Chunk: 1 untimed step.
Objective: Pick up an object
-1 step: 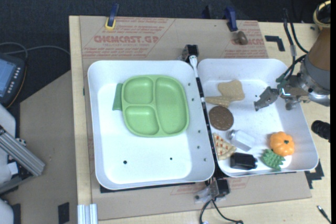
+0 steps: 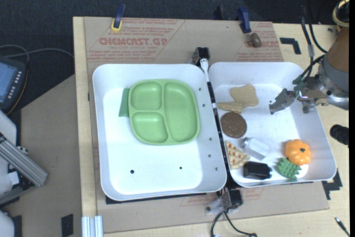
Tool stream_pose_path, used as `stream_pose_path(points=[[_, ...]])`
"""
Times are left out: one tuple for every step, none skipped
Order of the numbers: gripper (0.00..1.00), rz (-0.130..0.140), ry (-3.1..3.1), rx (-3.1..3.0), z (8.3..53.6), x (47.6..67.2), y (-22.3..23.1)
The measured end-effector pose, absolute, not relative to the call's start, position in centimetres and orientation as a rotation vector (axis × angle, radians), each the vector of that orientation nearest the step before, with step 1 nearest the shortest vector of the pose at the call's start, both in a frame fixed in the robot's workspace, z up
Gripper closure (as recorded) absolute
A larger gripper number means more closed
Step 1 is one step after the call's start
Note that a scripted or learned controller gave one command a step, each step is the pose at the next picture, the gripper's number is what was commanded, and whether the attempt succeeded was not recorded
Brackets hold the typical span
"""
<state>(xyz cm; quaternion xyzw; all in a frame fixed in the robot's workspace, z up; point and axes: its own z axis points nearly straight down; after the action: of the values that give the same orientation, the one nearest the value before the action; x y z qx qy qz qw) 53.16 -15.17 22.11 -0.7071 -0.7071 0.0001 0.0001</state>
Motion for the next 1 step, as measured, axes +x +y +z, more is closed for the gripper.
stream_pose_path(points=[[0.0,0.003,-2.217,-2.219,15.96,53.12,-15.55]])
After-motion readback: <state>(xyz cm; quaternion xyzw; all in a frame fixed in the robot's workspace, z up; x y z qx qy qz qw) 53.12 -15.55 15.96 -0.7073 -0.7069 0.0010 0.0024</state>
